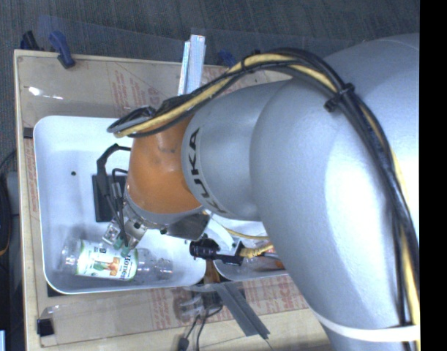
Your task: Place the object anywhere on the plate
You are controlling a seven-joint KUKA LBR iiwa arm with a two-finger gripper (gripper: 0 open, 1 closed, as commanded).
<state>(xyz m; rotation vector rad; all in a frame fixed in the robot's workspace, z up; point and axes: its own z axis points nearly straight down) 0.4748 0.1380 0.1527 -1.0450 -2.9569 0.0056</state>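
Observation:
A clear plastic bottle (110, 262) with a green and orange label lies on its side near the front wall of the left white bin (58, 159). My gripper (118, 234) hangs just above the bottle's upper edge, right over its label, below the orange wrist band (161, 170). Whether it touches the bottle is not clear. A curved white rim of the plate (234, 273) peeks out beneath the arm in the right bin, and the arm hides most of it.
The big grey arm (311, 174) covers the right bin and most of the bench. Yellow and black cables (208, 86) run along it. A metal bracket (238, 309) and blue clamps (61, 50) sit at the bench edges.

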